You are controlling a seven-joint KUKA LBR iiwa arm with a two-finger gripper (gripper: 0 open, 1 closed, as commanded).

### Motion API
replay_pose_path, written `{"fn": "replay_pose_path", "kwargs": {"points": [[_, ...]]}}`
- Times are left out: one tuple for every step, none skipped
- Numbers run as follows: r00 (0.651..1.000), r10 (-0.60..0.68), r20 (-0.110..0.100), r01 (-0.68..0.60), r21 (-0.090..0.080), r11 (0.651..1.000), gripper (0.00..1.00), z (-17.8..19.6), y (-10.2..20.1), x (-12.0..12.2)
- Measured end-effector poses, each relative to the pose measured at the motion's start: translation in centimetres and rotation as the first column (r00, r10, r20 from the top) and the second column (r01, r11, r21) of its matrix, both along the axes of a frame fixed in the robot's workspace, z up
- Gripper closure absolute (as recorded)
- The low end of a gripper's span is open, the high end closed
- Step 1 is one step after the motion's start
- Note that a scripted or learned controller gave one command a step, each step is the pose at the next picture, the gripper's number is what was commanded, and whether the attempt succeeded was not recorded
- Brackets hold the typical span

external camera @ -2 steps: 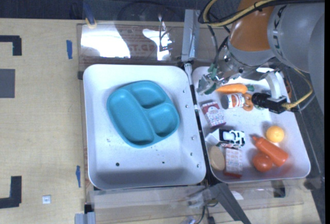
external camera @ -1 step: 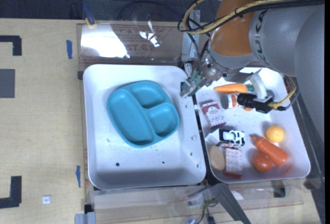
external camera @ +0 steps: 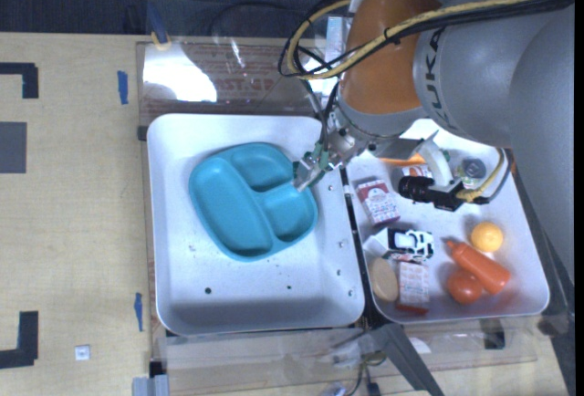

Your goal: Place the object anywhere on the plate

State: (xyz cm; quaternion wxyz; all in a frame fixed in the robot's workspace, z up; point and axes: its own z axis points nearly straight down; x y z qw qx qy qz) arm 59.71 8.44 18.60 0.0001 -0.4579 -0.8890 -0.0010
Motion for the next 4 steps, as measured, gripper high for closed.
{"fn": "replay_pose_path", "kwargs": {"points": [[0.953, -0.302, 0.002, 0.302, 0.000, 0.953, 1.00, -0.4, 8.9, 3.4], [0.979, -0.203, 0.007, 0.203, 0.002, 0.979, 1.00, 9.3, 8.4, 2.5], [0.979, -0.203, 0.001, 0.203, -0.002, 0.979, 0.00, 9.0, 8.4, 2.4], [0.979, -0.203, 0.001, 0.203, -0.002, 0.979, 0.00, 9.0, 8.4, 2.4]]}}
